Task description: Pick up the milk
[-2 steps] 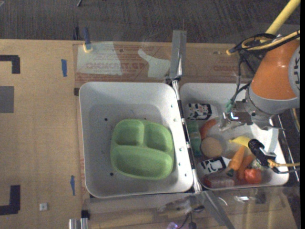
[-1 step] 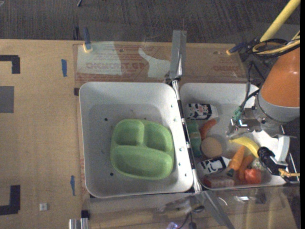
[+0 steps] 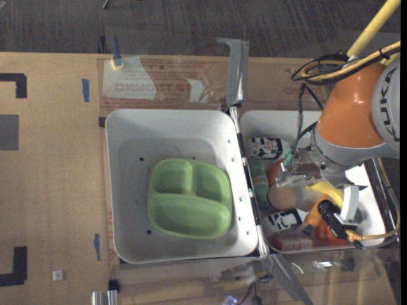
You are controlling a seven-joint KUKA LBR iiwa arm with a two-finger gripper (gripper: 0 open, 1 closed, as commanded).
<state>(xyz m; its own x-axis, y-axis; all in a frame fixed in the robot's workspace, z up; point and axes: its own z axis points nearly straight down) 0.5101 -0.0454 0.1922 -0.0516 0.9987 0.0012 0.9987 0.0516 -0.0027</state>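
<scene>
Arm (image 3: 356,113) over right bin, milk (image 3: 265,147) beside gripper (image 3: 294,182)

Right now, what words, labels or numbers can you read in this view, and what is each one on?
"UK", white letters cut off at the picture's edge, on the arm's grey housing.
A line of large lettering on the clear sheet taped behind the left bin: too faint to read.
Black and white print on the carton at the right bin's back: too small to read.
Print on the second carton: also unreadable.

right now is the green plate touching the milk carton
Apart. The camera view shows the green plate lying in the left bin, while the milk carton sits in the right bin, with the bin walls between them.
</scene>
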